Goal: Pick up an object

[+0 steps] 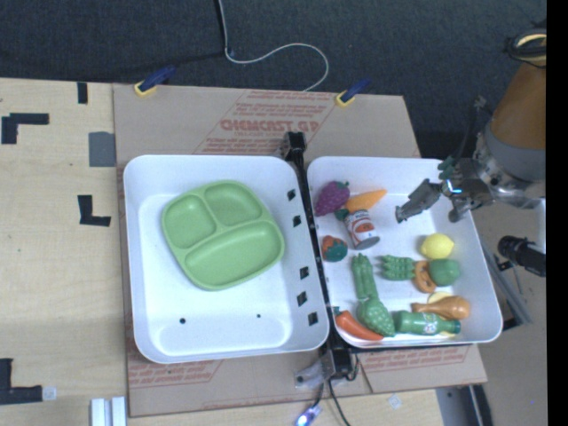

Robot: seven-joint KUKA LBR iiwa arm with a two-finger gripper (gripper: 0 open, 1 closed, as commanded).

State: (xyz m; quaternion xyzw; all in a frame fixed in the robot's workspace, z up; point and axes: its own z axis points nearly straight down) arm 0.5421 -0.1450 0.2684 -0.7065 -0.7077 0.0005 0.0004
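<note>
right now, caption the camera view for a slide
Gripper over the right bin of toy food; green divided plate in the left bin.

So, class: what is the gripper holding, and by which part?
Nothing: the gripper hangs over the right bin with nothing between its fingers.

Toy foods, assorted, lying in the right bin (404, 169), lower right of frame. Purple grapes (331, 197), small can (361, 228), yellow lemon (437, 246) at centre. Green bottle (426, 324) and carrot (354, 328) along the lower edge.
</note>
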